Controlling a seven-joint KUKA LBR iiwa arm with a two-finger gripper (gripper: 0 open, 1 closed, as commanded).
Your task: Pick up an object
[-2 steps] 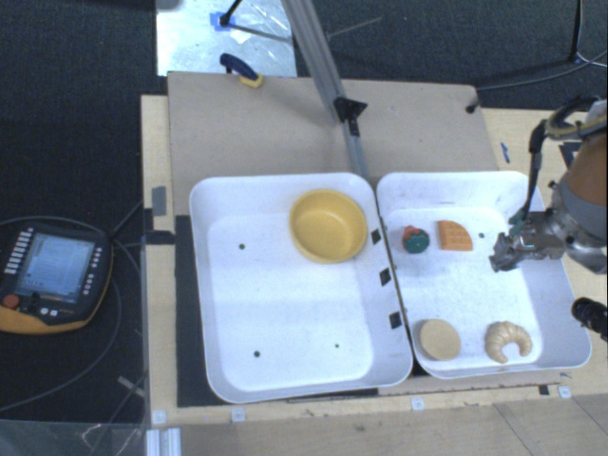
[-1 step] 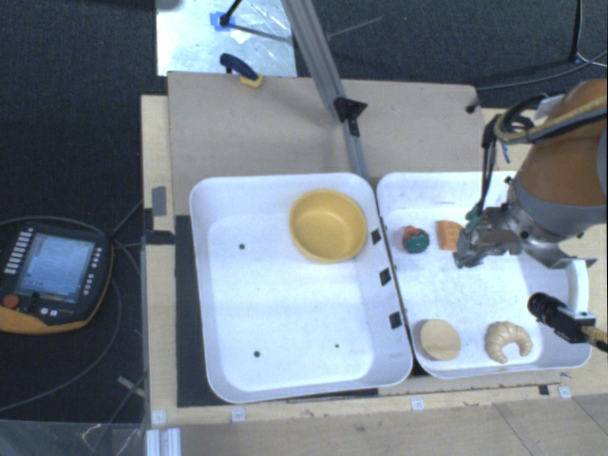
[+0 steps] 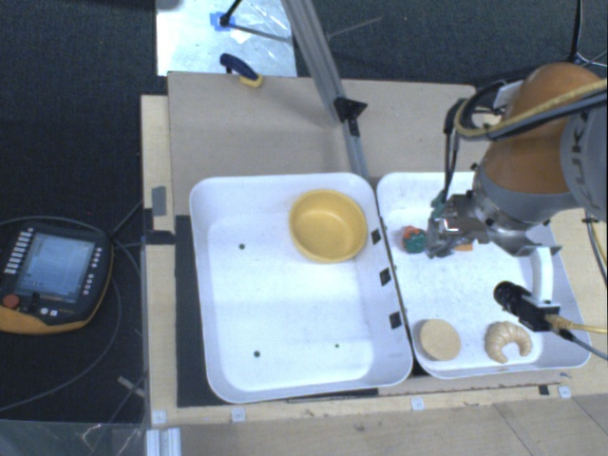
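Nearest, at the front end of the right bin [image 3: 465,293]: a round tan biscuit [image 3: 440,339] and, to its right, a croissant [image 3: 508,341], close together but apart. Farther back in the same bin, a small green and orange object [image 3: 414,239], lying on the white floor near the wall shared with the left bin [image 3: 285,312]. Just beside that object, on its right, the gripper [image 3: 445,242], low over the bin floor beneath the grey and orange arm [image 3: 541,131]. Impossible to judge whether spread or pressed together, or whether pinching the object: tip too dark and too small. In the left bin, a yellow bowl [image 3: 328,224], upright, near the far right corner. Off the bench to the left, a teach pendant [image 3: 47,274] on the dark floor.
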